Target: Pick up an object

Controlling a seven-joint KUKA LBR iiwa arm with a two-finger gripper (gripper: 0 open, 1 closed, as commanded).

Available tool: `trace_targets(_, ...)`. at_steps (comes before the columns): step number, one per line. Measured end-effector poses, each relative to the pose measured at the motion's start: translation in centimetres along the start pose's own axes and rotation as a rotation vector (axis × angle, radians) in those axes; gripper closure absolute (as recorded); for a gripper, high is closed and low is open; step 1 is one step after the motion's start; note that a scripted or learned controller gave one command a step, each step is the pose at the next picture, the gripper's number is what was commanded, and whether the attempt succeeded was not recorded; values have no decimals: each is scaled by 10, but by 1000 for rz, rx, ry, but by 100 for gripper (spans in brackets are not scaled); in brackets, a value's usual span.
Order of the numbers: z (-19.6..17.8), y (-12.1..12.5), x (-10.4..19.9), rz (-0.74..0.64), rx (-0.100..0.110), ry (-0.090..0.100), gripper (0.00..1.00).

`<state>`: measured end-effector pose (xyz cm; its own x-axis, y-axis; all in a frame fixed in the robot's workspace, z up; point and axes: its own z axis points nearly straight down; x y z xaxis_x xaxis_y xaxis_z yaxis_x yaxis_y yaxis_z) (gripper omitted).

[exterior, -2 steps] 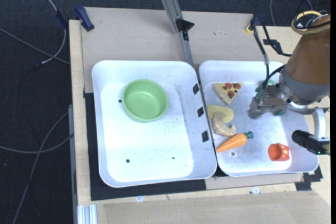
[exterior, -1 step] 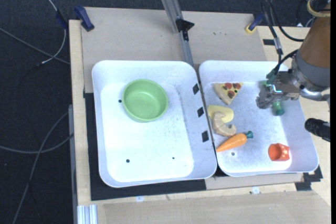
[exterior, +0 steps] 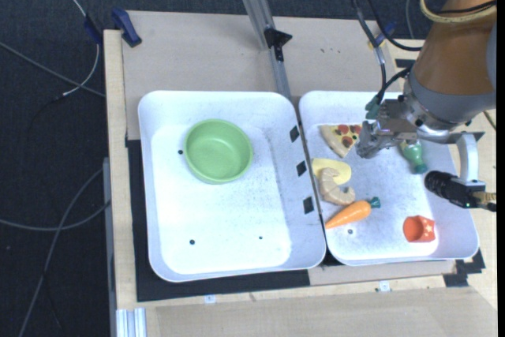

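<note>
From the camera view, the gripper point(exterior: 369, 140) hangs low in the right bin point(exterior: 465, 245), just beside the pizza slice point(exterior: 341, 137); whether its jaws are parted cannot be told. A carrot point(exterior: 349, 212) lies nearer the front

A grey robot arm point(exterior: 454, 43) hangs its gripper point(exterior: 371, 140) over the right white bin point(exterior: 442, 249), beside a toy pizza slice point(exterior: 341, 138). A green plastic bowl point(exterior: 218, 150) sits in the left bin point(exterior: 166, 249).
</note>
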<state>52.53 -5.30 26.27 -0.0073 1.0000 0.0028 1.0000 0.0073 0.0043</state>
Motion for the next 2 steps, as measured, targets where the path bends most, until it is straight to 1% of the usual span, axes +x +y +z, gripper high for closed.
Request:
trace_targets(1,5,15,61,0,3,0,100)
trace_targets(2,1,19,117,1,4,1,100)
